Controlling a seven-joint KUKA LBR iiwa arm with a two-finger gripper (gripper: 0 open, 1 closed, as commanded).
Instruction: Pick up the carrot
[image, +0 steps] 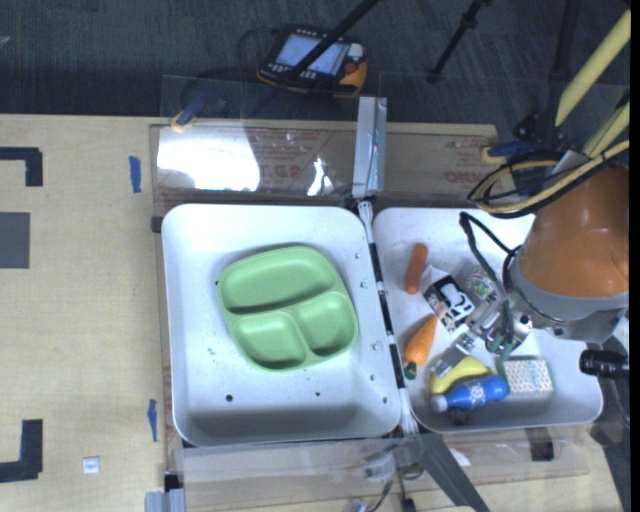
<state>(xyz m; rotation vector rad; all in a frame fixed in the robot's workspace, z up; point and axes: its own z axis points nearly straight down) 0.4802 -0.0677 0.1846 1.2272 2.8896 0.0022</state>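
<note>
The carrot (421, 342) is a small orange piece with a green tip. It lies tilted at the left side of the right bin (580, 405), close to the divider between the bins. My gripper (468, 338) hangs low over the middle of that bin, just right of the carrot and above a yellow banana (456, 374). Nothing shows the carrot held; it rests on the bin floor. The arm's orange band (580, 245) covers the bin's right part.
An orange-red sausage (416, 268) lies behind the carrot. A blue bottle (478, 393) and a pale speckled block (528, 376) sit at the right bin's front. A green divided plate (290, 305) rests in the left bin (190, 300).
</note>
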